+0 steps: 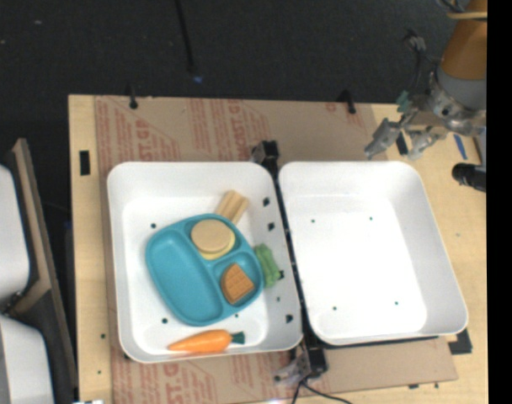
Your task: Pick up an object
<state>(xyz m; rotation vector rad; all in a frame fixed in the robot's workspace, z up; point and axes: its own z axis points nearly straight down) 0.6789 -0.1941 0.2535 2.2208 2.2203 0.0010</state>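
On the wooden bench (pixel 96 225), two shallow white bins sit side by side, their inner edges almost touching. The right bin (pixel 424 310) has a bare floor marked by a few small dark dots. The left bin (pixel 121 225) carries all the objects. Largest among them is a blue divided tray (pixel 176 280), lying at a slant near the bin's middle. In its upper compartment rests a round tan disc (pixel 213 236) (it looks like a toy biscuit or pancake), and in the lower right compartment sits a brown waffle-patterned piece (pixel 237 284). Just past the tray's upper edge, a pale wooden block (pixel 232 204) lies tilted, its lower end touching or slightly tucked behind the disc. An orange carrot (pixel 202 342) with a small green top lies along the bin's near wall, apart from the tray. A small green piece (pixel 267 265) rests against the tray's right rim, close to the bin's right wall.

The arm's grey wrist and orange band come in at the upper right, and the gripper (pixel 401 140) hangs above the bench just beyond the far right corner of the right bin, well apart from every object. Its fingers (pixel 381 141) appear spread apart, with nothing between them.
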